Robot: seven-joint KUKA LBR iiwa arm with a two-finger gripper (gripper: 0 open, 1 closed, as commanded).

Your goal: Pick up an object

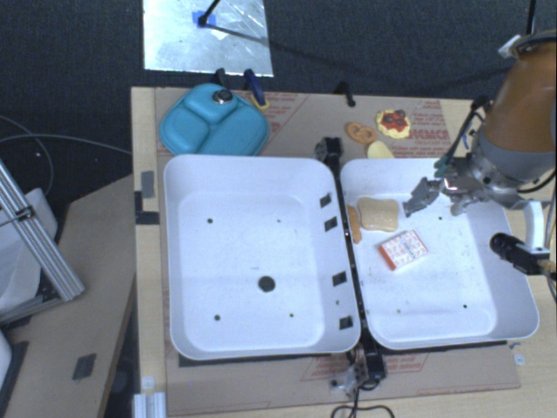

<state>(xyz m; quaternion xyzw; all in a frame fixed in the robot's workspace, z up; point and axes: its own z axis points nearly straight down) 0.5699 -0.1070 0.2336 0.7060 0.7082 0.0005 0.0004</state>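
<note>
While the arm reaches in from the right, its gripper hangs over the far part of the right bin. Fingers: blurred and small; whether spread or closed, cannot tell. Nothing visible between them.

Right bin contents:
- pale tan bread-like slice, far left part of the bin, just left of the gripper
- small red-and-white patterned block, nearer than the slice, close beside it, lying at an angle
- thin orange piece along the bin's left wall, possibly touching the slice; hard to judge

Left bin: one dark round spot on the floor near the middle, likely a small disc.

Beyond the bins, on the cardboard:
- blue divided plate with a grey knob, far left
- pretzel-shaped toy, round pizza-like toy, and a pale yellow piece, behind the right bin

Shiny sheet lies on the dark floor further back.
</note>
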